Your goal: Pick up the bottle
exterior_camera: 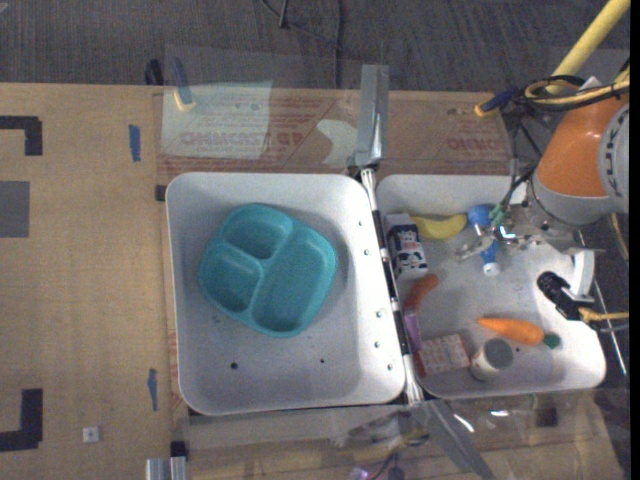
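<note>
In the right bin (570, 368), the bottle (489, 261) looks like a small pale thing with blue ends, lying near the bin's back. My gripper (497, 235) hangs right over its middle, so just a blue end (481, 215) above and a blue tip below stick out. I cannot tell whether the bottle is held or merely under the gripper. The grey arm with its orange band (580, 163) reaches in from the right.
The right bin also holds a yellow banana (441, 226), a small black-and-white carton (405, 248), a red sausage (422, 289), a carrot (515, 331), a pink block (443, 353) and a beige cup (488, 358). A teal divided plate (268, 268) lies in the left bin (300, 378).
</note>
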